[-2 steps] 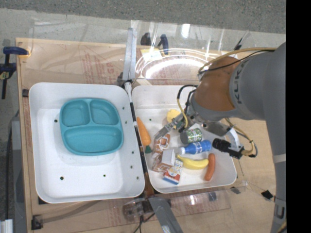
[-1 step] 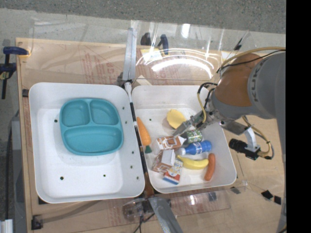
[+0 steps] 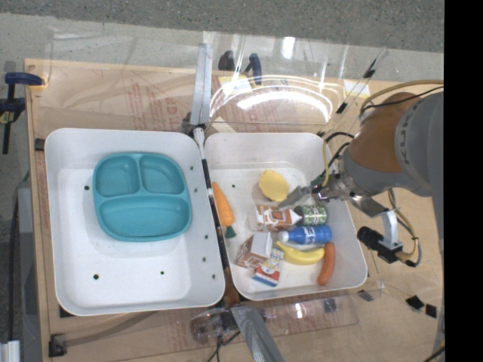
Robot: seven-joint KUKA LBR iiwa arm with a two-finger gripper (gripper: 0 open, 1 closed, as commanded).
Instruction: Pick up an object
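One gripper (image 3: 296, 196) low in right bin (image 3: 249, 143), beside yellow lemon (image 3: 273, 184); jaw state unclear, nothing visibly held

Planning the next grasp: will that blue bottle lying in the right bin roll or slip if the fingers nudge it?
The blue bottle lies on its side and looks round, so it probably rolls. The banana beside it may check that. Its smooth surface could slip.

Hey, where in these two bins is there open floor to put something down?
Left white bin: bare floor around the teal divided plate, widest below it. Right white bin: bare near its top wall, above the yellow round toy. Its lower half is crowded.
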